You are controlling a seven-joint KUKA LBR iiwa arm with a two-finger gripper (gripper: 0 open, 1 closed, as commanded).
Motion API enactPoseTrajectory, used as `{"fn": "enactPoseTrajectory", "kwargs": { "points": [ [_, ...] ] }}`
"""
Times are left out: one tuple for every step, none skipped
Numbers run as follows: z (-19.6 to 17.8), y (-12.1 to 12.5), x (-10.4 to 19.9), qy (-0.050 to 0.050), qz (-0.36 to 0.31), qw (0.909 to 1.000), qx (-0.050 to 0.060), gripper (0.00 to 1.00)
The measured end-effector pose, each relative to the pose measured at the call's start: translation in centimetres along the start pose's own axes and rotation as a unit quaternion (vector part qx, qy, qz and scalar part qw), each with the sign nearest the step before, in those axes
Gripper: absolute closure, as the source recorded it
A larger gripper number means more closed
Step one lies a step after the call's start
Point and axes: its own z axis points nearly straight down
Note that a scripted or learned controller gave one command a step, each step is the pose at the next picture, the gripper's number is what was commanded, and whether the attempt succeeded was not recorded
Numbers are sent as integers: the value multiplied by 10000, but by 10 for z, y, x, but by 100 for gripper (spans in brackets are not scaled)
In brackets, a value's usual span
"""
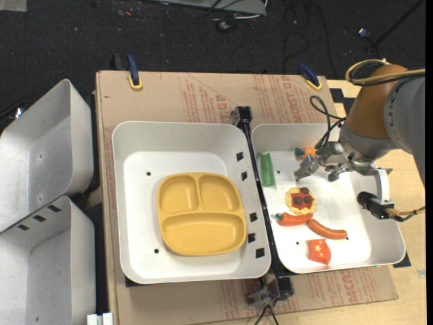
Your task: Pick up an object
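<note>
In the right bin [385, 249], the gripper [318, 168] hangs with fingers apart, gripping nothing. Just below it lies one round pizza toy [300, 200], then one chili [291, 219], one sausage [327, 230], one red piece [319, 250]; one green block [266, 168] lies to its left.

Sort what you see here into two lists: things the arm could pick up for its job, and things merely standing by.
For the job: end effector; green block; pizza toy; red chilli; sausage; red piece.

Standing by: yellow divided plate; left bin; right bin; blue clamps.
</note>
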Motion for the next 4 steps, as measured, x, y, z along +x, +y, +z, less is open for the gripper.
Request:
{"fn": "enactPoseTrajectory", "kwargs": {
  "points": [
    [-12,1,0,-8,-1,10000,-21,100],
    [-66,0,10,-7,-21,10000,-38,100],
    [-117,11,6,-14,-20,10000,-48,100],
    [-163,16,11,-11,-25,10000,-47,100]
  ]
}}
